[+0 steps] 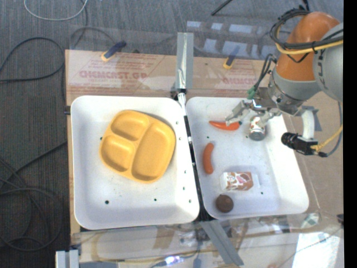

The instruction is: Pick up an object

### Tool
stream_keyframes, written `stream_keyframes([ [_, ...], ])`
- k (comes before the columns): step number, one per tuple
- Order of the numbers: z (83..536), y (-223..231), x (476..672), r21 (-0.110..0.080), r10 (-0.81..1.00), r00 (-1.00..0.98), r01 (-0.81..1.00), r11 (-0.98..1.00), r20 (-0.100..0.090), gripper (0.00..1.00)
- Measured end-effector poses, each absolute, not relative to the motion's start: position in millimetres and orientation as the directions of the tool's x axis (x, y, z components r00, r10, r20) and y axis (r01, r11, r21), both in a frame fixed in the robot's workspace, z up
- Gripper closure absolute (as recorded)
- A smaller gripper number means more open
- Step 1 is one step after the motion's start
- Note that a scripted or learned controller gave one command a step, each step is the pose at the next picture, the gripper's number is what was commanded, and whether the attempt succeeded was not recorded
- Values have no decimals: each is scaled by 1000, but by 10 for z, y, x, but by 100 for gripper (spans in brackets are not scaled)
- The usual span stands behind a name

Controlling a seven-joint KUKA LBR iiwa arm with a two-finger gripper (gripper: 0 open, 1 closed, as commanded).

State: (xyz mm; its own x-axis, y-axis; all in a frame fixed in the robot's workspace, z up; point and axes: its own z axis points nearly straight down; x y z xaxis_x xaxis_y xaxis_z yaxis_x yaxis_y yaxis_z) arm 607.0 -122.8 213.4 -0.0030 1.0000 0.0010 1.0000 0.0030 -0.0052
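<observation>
My gripper (244, 123) hangs over the back of the right bin (290, 197), open, with nothing between its fingers. One finger (235, 114) reaches toward a small red-orange pepper (223, 125) lying just below it; whether they touch I cannot tell. In the same bin an orange-brown sausage (208, 157) lies near the left wall. A small printed packet (238, 180) sits in the middle front, and a dark brown ball (224, 203) rests at the front edge.
A yellow divided tray (138, 145) lies in the left bin (89, 205). A metal divider post (183, 66) stands between the bins at the back. The arm's grey and orange wrist (304, 49) hangs over the right bin's back right corner.
</observation>
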Motion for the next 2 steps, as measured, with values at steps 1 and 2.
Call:
stream_keyframes([
  [1,956,-1698,6238,1,998,-55,998,55,7,0],
  [2,876,-1720,6722,7,991,-131,991,131,-1,0],
])
